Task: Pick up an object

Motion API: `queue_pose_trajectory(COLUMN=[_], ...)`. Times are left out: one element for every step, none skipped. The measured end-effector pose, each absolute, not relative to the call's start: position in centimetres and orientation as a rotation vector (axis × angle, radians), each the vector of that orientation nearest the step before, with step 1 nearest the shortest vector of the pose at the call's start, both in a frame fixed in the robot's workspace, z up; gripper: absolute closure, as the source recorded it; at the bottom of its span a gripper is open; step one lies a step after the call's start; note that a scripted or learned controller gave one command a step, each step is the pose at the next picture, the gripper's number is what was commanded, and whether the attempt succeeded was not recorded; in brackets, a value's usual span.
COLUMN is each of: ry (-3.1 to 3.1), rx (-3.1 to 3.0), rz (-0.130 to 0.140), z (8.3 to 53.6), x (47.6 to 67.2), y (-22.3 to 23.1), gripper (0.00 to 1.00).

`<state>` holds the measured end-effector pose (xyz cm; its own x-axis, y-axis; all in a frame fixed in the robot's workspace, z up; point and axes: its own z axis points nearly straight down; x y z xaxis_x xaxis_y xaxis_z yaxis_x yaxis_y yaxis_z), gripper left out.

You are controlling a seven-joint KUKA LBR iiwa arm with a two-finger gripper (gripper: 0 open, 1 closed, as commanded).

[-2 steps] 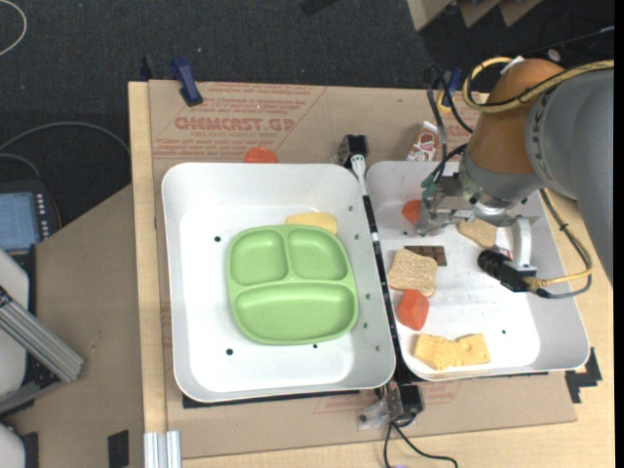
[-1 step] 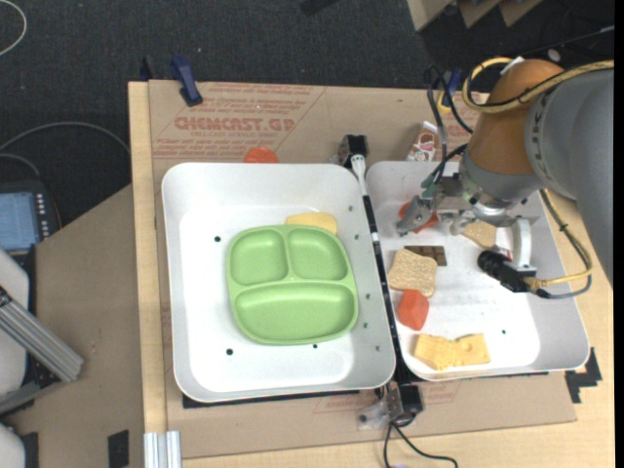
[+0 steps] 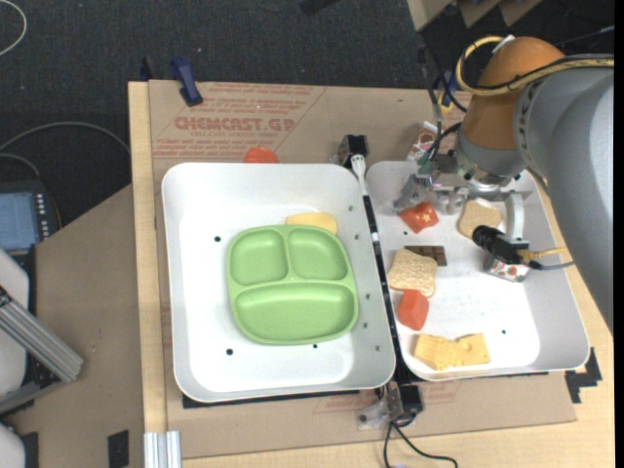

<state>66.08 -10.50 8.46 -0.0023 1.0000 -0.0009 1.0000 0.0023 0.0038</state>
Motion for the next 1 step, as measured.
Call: queue_pose_trajectory(ry=[2.221], rx=[2.218], rz=[0.003], z=[8.51], x=[66.71], y=[-9.53], gripper=[0.00])
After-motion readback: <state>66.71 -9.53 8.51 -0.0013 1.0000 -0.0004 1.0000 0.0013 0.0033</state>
